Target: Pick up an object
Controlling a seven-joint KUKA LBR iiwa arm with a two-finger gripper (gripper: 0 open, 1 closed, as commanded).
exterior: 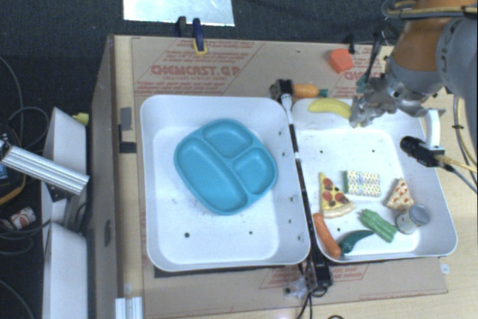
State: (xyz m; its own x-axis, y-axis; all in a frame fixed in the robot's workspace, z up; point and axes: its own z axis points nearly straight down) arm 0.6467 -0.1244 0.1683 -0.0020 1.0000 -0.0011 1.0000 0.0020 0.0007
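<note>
The arm reaches in from the right and its tool point(364, 113) hangs low over the far rim of the right bin point(437, 194), just beside the yellow banana point(330, 107) that lies along that edge — which looks like the thing it is lining up on, though from here I cannot tell whether the tool is spread or pressed together, and nothing shows between it. The rest of the pickable toys sit clustered toward the near end of the same bin: a pizza slice point(334, 196), a small patterned card-like piece point(363, 182), a second pizza wedge point(399, 195), a green pickle-like piece point(378, 225), a carrot point(326, 235) along the near-left wall and a grey round piece point(413, 217). An orange block point(340, 60) rests outside the bins on the table point(187, 71). The left bin point(172, 235) holds a blue divided plate point(225, 166) — well apart from the arm, and probably too flat to grasp easily.
</note>
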